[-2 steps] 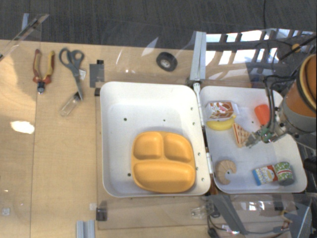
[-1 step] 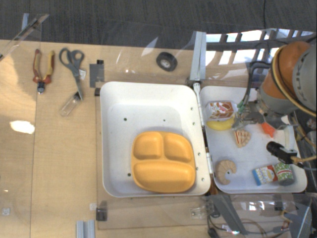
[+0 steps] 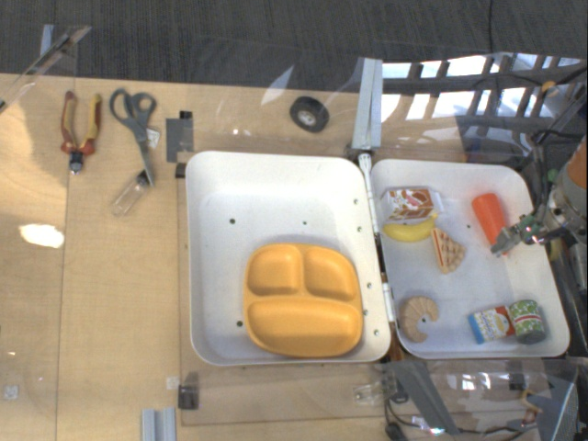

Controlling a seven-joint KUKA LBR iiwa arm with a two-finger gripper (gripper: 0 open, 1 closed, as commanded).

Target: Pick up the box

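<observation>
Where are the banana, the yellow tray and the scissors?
banana (image 3: 409, 231): camera view, middle of its curve
yellow tray (image 3: 303, 299): camera view, centre ridge
scissors (image 3: 138, 131): camera view, near the pivot

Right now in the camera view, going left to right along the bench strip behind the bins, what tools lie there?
Red-handled pliers → grey scissors → small black block → black tape roll.

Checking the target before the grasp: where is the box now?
The box lies in the right bin's lower right corner, touching a green can, right of the round cookie.
</observation>
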